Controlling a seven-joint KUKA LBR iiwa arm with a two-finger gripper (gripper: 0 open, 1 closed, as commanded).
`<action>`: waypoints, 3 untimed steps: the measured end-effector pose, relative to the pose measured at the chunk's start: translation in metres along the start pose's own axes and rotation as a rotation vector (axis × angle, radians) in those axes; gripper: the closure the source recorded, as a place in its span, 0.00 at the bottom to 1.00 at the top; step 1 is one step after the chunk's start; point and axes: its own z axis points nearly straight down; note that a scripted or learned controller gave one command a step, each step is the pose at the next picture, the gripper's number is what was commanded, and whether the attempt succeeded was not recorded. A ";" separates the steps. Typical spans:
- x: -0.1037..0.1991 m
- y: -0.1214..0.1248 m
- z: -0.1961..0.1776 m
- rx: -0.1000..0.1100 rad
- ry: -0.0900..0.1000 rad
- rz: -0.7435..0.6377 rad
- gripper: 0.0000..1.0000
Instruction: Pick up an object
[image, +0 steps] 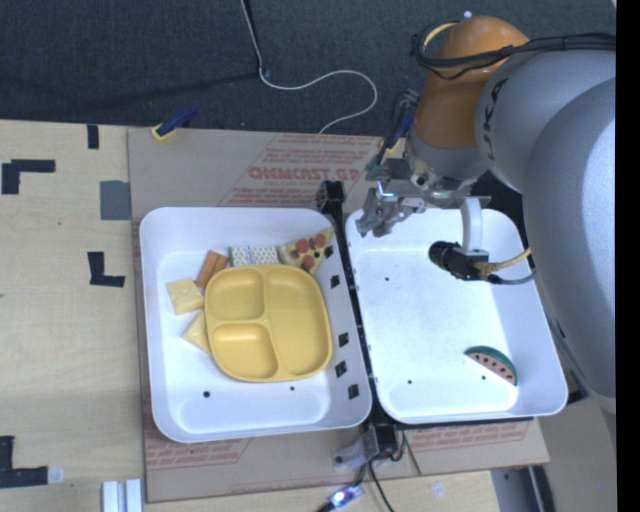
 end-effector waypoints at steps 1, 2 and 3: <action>0.008 0.011 0.012 0.002 -0.002 0.006 1.00; 0.001 0.019 0.010 0.001 -0.003 0.006 1.00; 0.004 0.019 -0.008 0.000 -0.001 0.005 1.00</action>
